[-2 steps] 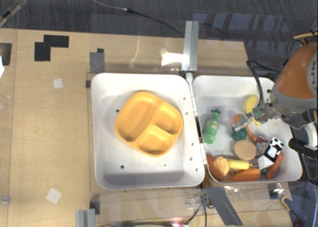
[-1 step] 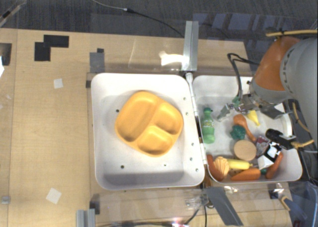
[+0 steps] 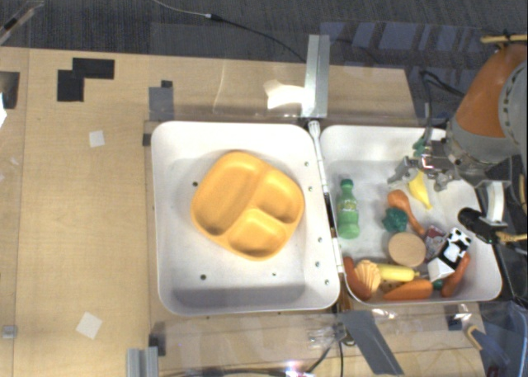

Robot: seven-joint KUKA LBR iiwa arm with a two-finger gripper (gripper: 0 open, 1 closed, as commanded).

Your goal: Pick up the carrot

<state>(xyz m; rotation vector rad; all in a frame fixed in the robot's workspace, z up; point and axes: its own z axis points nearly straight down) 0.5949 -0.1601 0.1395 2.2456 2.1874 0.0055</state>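
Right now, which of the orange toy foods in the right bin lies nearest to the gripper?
The small orange piece beside the teal toy, just below the gripper. The orange carrot lies far off, along the bin's front wall.

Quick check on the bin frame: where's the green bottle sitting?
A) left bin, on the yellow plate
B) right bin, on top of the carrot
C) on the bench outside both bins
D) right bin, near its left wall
D: the green bottle lies in the right bin, close to its left wall, apart from the yellow plate in the left bin and well clear of the carrot along the bin's front edge.
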